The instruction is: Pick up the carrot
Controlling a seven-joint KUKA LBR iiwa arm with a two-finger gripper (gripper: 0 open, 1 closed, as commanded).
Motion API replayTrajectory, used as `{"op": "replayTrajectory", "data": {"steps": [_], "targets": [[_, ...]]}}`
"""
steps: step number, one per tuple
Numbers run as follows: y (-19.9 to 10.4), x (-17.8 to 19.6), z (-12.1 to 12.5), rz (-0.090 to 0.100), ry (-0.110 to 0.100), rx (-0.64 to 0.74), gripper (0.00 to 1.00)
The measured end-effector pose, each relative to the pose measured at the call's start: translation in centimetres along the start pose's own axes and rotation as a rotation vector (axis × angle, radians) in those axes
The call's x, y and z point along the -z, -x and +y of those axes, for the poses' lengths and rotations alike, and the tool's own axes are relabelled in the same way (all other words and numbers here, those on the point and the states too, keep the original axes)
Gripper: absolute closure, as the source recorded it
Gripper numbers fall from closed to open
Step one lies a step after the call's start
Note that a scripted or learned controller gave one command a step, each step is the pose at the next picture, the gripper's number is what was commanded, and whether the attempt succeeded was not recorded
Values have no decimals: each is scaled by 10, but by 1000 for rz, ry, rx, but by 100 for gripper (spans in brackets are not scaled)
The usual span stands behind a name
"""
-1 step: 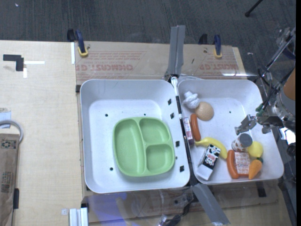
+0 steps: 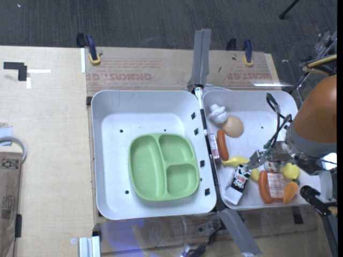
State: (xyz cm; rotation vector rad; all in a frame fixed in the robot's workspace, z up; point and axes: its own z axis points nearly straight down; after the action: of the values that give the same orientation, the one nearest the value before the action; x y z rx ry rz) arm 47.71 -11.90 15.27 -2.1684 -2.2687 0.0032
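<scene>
Carrot is in the lower right of the frame, at the bottom right corner of the right bin. Quick rundown, big stuff first:

The wooden bench takes up the left and middle. The left bin holds a green divided plate, and that's the only thing in it. The arm comes in from the right edge, and its orange band is partly cut off by the frame. It leans over the right bin and covers part of that bin's right side.

The gripper is low over the middle of the right bin, just right of a yellow banana and above a black-and-white carton. It's a dark tangle of metal and cables from this angle, so honestly I can't tell if it's open or closed, or whether it's touching anything. It's not on the carrot, which lies apart from it, down and to the right.

The carrot is short and stubby. Its long axis runs diagonally, with the fat end to the upper right and the tip pointing lower left. It's right beside a labelled packet, which has a reddish sausage on its other side. A yellow lemon-ish thing is just above the carrot
</scene>
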Motion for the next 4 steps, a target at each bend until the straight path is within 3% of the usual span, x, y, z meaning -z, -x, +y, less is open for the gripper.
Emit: {"op": "replayTrajectory", "data": {"steps": [1,2,3,4], "targets": [[60,85,-2,-2,3,41,0],[92,-16,-4,-1,2,297,0],[98,-58,-1,8,5,114,0],[102,-55,1,-8,16,520,0]]}}
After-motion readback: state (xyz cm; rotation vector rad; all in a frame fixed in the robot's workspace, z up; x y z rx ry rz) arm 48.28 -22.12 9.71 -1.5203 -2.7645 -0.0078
